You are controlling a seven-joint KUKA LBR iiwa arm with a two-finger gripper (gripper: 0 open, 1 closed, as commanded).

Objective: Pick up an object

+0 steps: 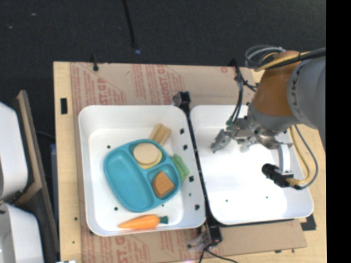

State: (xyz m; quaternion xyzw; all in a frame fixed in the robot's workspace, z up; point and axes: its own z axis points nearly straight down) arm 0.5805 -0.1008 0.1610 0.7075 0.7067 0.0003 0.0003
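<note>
In the left bin [93,130] lies a blue compartment plate [127,182]. It carries a round tan biscuit [147,153] and a brown toast piece [163,184]. A wooden block [160,133] rests at the plate's upper edge. A green piece [181,167] sits at its right side. An orange carrot [141,222] lies along the bin's front wall. My gripper [229,143] hangs over the upper left of the right bin [247,201], fingers open and spread, with nothing between them.
A black divider strip [193,147] runs between the two bins. A black cable fitting [277,175] on the arm hangs over the right bin's right side. The bench [126,84] is cardboard-covered around the bins.
</note>
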